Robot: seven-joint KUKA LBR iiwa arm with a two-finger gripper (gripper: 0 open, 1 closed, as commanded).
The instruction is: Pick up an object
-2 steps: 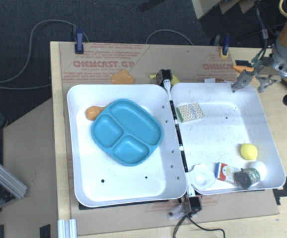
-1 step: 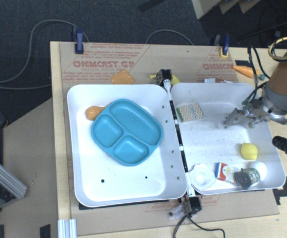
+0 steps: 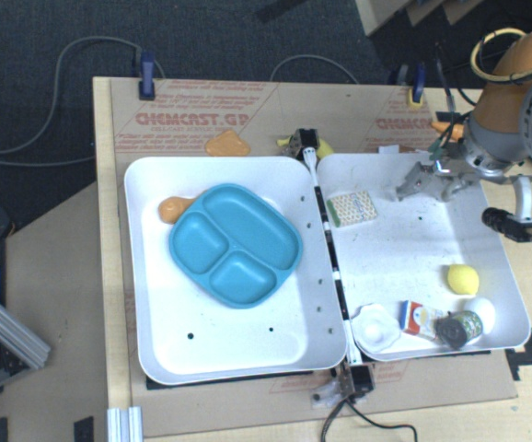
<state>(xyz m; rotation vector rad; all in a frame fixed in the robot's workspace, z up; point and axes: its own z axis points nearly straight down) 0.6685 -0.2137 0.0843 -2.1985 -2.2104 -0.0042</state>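
Observation:
My gripper hovers at the back of the right bin, its two grey fingers spread open with nothing between them. A small green-checked pad lies to its left near the divider. A yellow ball rests near the bin's right wall. Along the front edge sit a white cup, a red, white and blue packet and a dark round jar.
The left bin holds a blue divided plate with an orange object tucked at its upper left. An orange piece lies on the board behind the bins. Clamps and cables run along the back edge.

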